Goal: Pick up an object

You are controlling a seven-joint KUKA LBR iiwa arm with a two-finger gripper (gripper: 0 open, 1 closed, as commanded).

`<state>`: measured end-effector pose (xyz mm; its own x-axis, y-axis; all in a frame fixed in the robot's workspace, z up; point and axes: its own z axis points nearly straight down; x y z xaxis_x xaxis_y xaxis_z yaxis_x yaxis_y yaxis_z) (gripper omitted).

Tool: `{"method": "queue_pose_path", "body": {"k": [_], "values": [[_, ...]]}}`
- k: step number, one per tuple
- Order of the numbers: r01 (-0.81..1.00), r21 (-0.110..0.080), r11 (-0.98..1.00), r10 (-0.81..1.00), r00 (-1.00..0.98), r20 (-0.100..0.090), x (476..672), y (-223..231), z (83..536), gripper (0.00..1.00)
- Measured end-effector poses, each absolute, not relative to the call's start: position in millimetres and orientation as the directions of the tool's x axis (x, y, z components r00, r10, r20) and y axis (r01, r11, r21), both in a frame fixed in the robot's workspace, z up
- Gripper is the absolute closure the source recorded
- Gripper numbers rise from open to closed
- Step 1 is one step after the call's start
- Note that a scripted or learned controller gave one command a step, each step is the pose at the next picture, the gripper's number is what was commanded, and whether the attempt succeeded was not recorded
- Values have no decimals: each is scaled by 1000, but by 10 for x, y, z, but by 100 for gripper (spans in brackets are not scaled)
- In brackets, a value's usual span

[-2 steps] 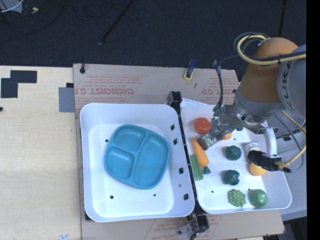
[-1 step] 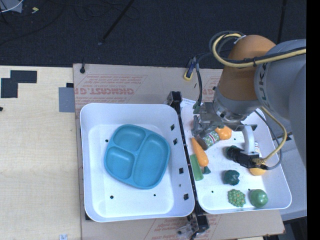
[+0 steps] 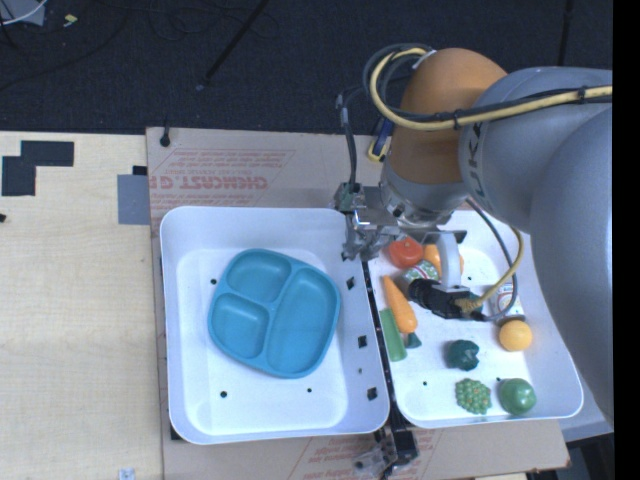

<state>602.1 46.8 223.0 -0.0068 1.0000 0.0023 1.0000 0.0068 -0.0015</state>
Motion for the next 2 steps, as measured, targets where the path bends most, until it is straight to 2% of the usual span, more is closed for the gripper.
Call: {"method": "queue_pose_path", "body": {"k": [1,2], "values": [[1000,-2,3,1000,-3,1,6032,640,2375,100],[1000,-5,2,1000,-2,-1,6011,735,2293,100]]}}
